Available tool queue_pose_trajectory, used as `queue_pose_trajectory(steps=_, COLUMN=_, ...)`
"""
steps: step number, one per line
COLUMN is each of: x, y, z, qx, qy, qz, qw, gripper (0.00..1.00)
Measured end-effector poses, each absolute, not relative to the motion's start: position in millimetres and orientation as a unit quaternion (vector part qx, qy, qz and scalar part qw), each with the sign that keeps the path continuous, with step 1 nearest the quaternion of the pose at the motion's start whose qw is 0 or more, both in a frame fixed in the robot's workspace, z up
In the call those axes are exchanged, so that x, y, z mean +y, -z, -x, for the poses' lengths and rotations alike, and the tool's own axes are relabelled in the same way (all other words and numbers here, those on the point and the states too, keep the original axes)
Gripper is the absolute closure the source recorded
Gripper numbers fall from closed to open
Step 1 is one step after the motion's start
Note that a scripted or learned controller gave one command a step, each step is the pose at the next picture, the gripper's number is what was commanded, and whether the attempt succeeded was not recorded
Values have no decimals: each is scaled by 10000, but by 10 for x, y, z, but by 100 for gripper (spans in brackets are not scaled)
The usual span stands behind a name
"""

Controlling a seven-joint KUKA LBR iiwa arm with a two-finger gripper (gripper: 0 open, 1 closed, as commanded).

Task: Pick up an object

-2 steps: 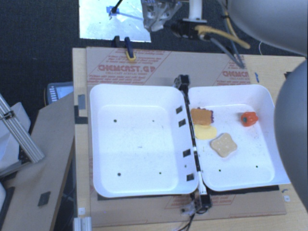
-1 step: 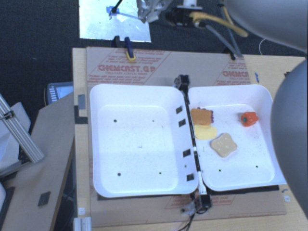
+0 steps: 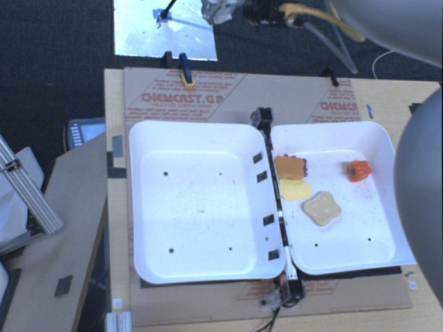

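Observation:
The right bin (image 3: 377,251) holds several small items. An orange-brown block with a purple edge (image 3: 291,167) lies by the bin's left wall. Just below it is a flat yellow piece (image 3: 296,190), with a beige bread-like slice (image 3: 322,208) beside that. A small red-orange item (image 3: 358,171) sits apart toward the right. My gripper (image 3: 223,2) hangs at the top of the view, raised well beyond the far edge of both bins, with nothing seen in it. The grey arm (image 3: 419,185) covers the right side.
The left bin (image 3: 142,206) adjoins the right one along black clips (image 3: 266,178). Both rest on a cardboard sheet (image 3: 228,99) with a yellow clamp (image 3: 187,75). A shiny plate (image 3: 163,19) lies on the floor behind; an aluminium rail (image 3: 24,185) stands at left.

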State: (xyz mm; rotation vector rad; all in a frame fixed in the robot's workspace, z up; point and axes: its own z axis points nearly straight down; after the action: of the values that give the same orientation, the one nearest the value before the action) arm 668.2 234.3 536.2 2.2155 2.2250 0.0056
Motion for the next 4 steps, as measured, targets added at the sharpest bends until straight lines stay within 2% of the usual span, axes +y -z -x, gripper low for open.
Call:
queue_pose_trajectory(steps=1, x=2343, y=-5353, z=-6682, qx=7086, qy=-10, qz=-7056, qw=4, gripper=0)
queue_pose_trajectory(steps=2, x=2346, y=-5470, z=-6681, qx=7098, qy=-23, qz=-7044, qw=11, gripper=100)
queue_pose_trajectory(steps=3, x=2346, y=-5466, z=-6681, qx=7100, qy=-20, qz=-7041, qw=8, gripper=0)
queue_pose_trajectory(steps=4, x=2350, y=-5582, z=-6680, qx=7112, qy=-33, qz=-7030, qw=14, gripper=100)
